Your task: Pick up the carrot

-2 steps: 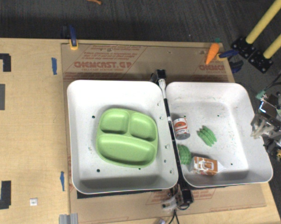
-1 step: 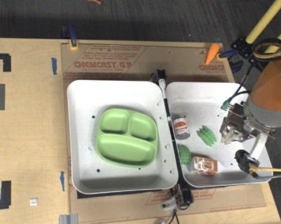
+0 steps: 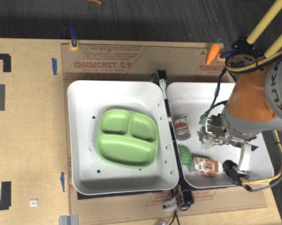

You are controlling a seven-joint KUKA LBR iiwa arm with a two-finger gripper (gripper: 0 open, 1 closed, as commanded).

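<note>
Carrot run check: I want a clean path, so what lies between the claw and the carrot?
In the camera view, the right bin's far rim and bare cardboard separate the claw from the carrot, which lies outside the bins.

We see the orange carrot with a green top lying on the cardboard-covered desk behind the right white bin. The hand hangs over that bin, near a small red-labelled can. A green sectioned plastic plate sits in the left white bin.
</note>
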